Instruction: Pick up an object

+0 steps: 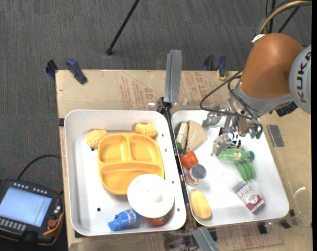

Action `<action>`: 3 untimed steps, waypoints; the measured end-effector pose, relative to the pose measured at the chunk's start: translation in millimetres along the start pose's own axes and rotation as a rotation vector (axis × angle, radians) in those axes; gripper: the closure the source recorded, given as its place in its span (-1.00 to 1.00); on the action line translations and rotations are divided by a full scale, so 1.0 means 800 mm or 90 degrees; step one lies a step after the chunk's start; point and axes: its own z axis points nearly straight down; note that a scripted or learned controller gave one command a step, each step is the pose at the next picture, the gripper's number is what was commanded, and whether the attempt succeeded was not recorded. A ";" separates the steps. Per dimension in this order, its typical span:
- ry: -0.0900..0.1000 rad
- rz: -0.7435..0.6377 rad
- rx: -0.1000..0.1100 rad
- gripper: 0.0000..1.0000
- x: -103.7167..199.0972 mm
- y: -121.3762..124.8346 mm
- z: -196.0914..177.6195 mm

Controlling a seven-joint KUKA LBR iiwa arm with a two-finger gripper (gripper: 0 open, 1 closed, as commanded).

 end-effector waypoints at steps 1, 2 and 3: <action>0.002 -0.015 -0.001 -1.00 -0.006 -0.074 0.143; -0.002 -0.115 0.000 -1.00 -0.040 -0.158 0.139; 0.000 -0.222 -0.001 -1.00 0.078 -0.158 0.140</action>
